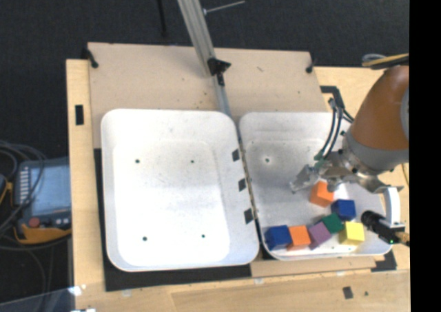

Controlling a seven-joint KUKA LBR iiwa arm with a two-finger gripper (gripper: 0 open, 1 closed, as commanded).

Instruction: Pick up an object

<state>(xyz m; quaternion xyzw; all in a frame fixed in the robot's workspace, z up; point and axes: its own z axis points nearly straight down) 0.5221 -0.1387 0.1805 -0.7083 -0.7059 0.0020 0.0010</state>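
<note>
Right bin (275, 135): orange block (321, 195), blue block (344, 209) mid-right; blue cube (278, 236), orange cube (300, 236), purple block (320, 233), green block (333, 224), yellow block (354, 233) along its near edge
Gripper (308, 181): beside orange block; grip state hidden

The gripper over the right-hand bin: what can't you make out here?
- Two-finger gripper, camera view: too blurred and small to tell its finger state.
- Orange cube: its upper edge is covered by the gripper, so contact is unclear.
- Grey arm with orange band: cut off by the right edge.
</note>
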